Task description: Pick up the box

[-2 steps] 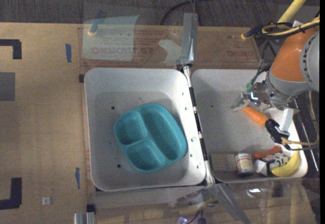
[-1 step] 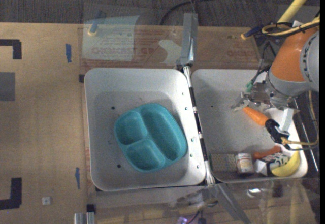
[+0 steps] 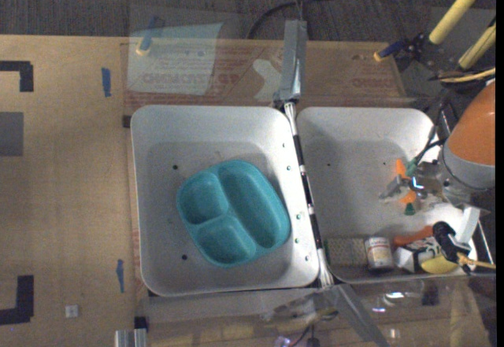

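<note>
1. Landmark: a small can (image 3: 379,252) stands upright in the right bin (image 3: 346,119), close to that bin's near wall.
2. The box (image 3: 410,252), a pale carton with an orange edge, lies just to the right of the can. The two are very near each other, but I cannot tell whether they touch. A yellow thing (image 3: 434,264) is crowded against the far side of the box from the can, and it is too blurred to name.
3. The gripper (image 3: 405,186) hangs above and to the right of the can in the picture, further from the near wall. Bare bin floor separates it from the can.
4. Whether the claw is spread or pressed together cannot be made out, because its tip is a blur of orange and green. It has no hold on the box, which lies apart from it.
5. The relation that matters is that the box lies from the claw toward the near wall, almost straight down the picture. Its long axis seems to run roughly along that wall, away from the can. My judgement is that a closing line across that axis would serve best, though the can on one end and the yellow thing on the other leave little room.
6. Well to the left of the can, in the left bin (image 3: 157,133), a teal divided plate (image 3: 232,212) plays no part.
</note>
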`<state>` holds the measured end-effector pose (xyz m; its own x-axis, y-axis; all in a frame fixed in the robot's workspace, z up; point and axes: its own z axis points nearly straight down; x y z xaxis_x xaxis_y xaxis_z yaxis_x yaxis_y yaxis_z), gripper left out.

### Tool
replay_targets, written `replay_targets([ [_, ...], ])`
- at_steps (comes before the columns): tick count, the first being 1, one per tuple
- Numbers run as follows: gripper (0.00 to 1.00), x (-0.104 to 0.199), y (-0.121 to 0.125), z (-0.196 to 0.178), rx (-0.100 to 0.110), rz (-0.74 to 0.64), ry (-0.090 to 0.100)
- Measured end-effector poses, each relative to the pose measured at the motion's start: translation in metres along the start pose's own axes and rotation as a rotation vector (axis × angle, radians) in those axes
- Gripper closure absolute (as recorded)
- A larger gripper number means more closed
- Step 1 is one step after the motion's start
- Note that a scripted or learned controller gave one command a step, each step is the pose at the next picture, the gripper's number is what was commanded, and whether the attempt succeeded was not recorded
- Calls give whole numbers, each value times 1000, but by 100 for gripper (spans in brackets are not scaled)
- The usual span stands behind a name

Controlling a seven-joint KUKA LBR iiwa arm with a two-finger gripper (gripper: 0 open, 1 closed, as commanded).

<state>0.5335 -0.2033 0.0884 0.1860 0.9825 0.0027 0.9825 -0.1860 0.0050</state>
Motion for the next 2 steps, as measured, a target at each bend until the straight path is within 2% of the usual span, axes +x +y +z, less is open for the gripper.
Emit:
replay_targets([
  [1, 0, 42, 98, -80, 2, -28, -4],
  [2, 0, 75, 31, 1, -1, 119, -3],
])
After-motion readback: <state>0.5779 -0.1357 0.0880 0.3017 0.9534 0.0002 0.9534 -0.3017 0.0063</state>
